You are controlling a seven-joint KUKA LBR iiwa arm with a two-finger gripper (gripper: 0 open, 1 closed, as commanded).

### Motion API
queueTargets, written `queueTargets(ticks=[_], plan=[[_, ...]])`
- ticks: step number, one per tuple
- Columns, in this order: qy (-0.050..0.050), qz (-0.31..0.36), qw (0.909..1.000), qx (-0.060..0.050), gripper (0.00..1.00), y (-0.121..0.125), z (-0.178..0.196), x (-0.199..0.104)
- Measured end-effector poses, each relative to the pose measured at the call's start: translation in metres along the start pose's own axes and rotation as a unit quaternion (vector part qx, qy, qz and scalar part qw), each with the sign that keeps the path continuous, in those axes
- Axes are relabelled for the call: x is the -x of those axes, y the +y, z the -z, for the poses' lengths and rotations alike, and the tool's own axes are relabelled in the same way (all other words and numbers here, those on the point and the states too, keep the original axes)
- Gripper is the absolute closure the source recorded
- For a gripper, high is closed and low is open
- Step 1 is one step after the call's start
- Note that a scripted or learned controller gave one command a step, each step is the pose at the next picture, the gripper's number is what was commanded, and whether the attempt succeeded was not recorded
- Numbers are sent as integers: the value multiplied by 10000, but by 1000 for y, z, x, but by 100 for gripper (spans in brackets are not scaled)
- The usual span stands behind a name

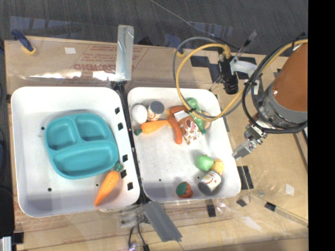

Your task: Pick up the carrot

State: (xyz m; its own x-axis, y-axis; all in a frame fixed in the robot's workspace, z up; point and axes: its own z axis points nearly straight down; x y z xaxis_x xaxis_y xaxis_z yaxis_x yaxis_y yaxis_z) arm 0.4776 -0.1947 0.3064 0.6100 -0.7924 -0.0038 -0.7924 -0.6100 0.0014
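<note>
End effector [246, 146] hangs right of the right bin [226, 140]; grip state unreadable. Two carrots: one [107, 186] in the left bin [21, 140], another [153, 127] among clutter. Wrong pick likely.

A cardboard-covered bench [68, 61] stands on dark grey carpet [63, 4].

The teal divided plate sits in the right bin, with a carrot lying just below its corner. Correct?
Not quite. The camera view shows the teal divided plate in the left bin, not the right one. The carrot does lie just below the plate's lower right corner.
</note>
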Motion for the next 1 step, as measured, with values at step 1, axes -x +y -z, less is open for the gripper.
queueTargets(ticks=[1], plan=[[35,1530,9882,-31,100,-6,38,-13]])
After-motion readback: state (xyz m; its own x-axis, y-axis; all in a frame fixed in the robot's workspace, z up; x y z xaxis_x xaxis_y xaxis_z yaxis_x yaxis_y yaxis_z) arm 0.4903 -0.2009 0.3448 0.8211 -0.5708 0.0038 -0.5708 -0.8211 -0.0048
